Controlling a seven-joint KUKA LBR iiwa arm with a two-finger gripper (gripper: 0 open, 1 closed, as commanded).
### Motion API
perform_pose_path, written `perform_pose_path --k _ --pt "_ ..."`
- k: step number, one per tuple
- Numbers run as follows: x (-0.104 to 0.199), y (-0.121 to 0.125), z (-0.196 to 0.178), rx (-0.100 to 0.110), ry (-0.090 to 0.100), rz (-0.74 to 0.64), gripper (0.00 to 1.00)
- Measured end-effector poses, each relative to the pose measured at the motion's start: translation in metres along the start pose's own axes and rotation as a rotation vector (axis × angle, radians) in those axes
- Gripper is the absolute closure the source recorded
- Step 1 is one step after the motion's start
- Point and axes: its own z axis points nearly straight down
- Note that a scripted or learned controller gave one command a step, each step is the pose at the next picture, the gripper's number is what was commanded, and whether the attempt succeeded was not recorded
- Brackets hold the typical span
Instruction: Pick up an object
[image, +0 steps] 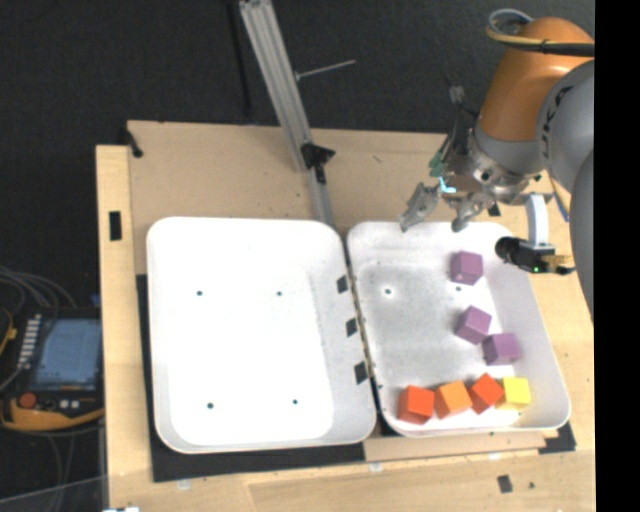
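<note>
While above right bin (395, 300) far rim | gripper (441, 215) fingers spread, holding nothing | purple blocks (466, 267) just beyond, inside bin

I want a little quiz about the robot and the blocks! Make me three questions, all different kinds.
1. Count it: how many purple blocks lie in the right bin?
2. True or false: the gripper holds a block between its open fingers.
3. Pick one: the yellow block sits (A) at the right end of the front row, (B) alone in the left bin, (C) beside the top purple block.

Key: 1. Three. 2. False; it hovers over the bin's far edge, open, with no block in it. 3. A, next to the orange-red blocks.
</note>
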Motion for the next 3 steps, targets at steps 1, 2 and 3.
perform_pose_path --k 1,2,3 --pt "0.000 0.001 -0.003 -0.005 -0.002 -0.002 0.00" --pt "-0.001 -0.010 0.049 0.000 -0.002 0.001 0.00" --pt "-0.003 -0.009 0.091 -0.001 -0.002 0.004 0.00"
